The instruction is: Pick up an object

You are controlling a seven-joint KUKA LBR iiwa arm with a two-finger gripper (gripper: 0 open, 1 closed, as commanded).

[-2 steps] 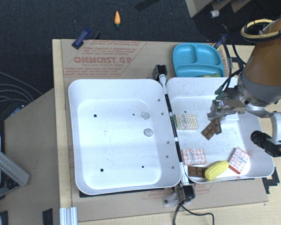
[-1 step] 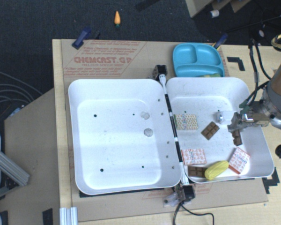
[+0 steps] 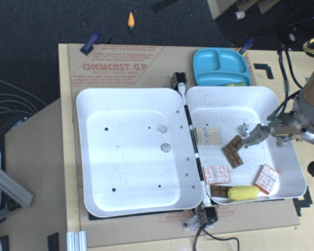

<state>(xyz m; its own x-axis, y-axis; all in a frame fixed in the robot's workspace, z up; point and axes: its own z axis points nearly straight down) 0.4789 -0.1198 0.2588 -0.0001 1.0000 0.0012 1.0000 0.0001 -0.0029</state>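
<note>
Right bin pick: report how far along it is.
Done: the arm has reached into the right bin, and the gripper sits just above the brown chocolate bar.
In hand: nothing visibly; the bar lies flat on the bin floor.
Left: grasp and lift an object. The patterned packets, the yellow corn and the red-patterned packet lie untouched.

Arm (image 3: 309, 106) cut off by right frame edge, gripper (image 3: 249, 136) fingertips too small and blurred to read, second chocolate bar (image 3: 218, 191) at lower centre partly hidden under yellow corn cob (image 3: 243, 193), blue divided tray (image 3: 221, 67) lower edge hidden behind right bin (image 3: 261, 95) rim
</note>
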